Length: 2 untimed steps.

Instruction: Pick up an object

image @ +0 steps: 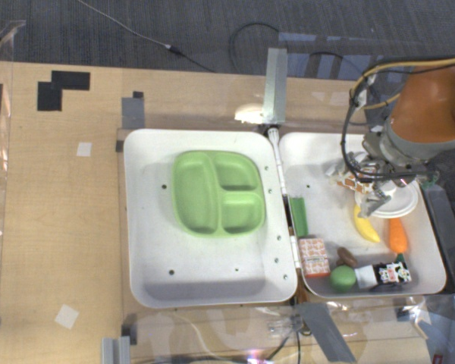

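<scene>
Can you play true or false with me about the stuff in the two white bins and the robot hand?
1. The green divided plate lies in the left bin. True.
2. The banana is in the left bin. False: it lies in the right bin, next to the carrot.
3. The gripper is over the right bin. True.
4. The green ball sits on the green divided plate. False: it sits near the front edge of the right bin, beside a small dark object.
5. The carrot is orange. True.
</scene>
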Tool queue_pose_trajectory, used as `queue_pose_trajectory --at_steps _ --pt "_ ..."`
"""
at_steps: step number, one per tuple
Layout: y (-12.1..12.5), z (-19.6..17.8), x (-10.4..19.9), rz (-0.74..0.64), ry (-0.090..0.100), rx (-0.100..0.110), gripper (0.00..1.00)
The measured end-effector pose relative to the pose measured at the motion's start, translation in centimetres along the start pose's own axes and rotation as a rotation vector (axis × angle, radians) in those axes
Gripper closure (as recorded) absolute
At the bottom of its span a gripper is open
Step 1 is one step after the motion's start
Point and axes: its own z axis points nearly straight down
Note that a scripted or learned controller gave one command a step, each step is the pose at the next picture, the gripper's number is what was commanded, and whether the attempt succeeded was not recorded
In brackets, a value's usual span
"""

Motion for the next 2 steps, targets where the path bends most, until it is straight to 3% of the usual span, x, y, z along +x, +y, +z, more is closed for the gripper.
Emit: queue_pose_trajectory --at_steps 1,2 --pt "7.5 3.4 4.1 -0.043 -0.005 0.005 0.00" --pt "-3.4 2.9 -4.3 -0.056 -0.006 0.004 0.00"
